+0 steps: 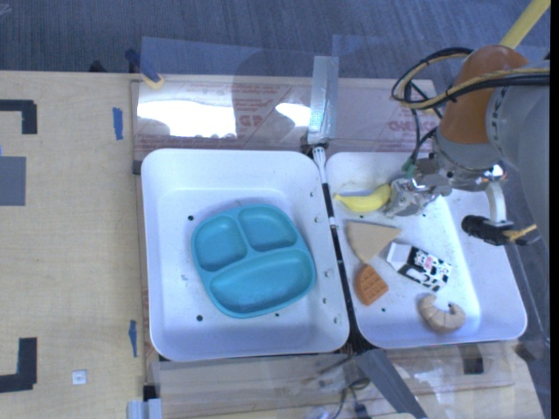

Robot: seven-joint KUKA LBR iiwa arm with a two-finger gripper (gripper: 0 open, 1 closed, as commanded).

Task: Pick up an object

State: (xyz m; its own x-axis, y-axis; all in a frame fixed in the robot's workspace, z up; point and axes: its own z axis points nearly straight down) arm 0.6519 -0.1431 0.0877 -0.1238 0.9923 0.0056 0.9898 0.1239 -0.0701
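Observation:
The right bin (502, 317) holds a yellow banana (363, 201) at its far left, a tan wedge (372, 236), an orange waffle piece (371, 284), a black-and-white cow-patterned block (421, 265) and a beige croissant (441, 313). My gripper (405, 196) hangs low over the far part of that bin, just right of the banana's end. The arm with its orange band (476, 103) comes in from the right above it.
The left bin (166, 190) carries a blue divided plate (253, 257) in its middle. A metal divider (321, 112) stands behind the bins' shared edge. Black cables (419, 85) loop beside the wrist.

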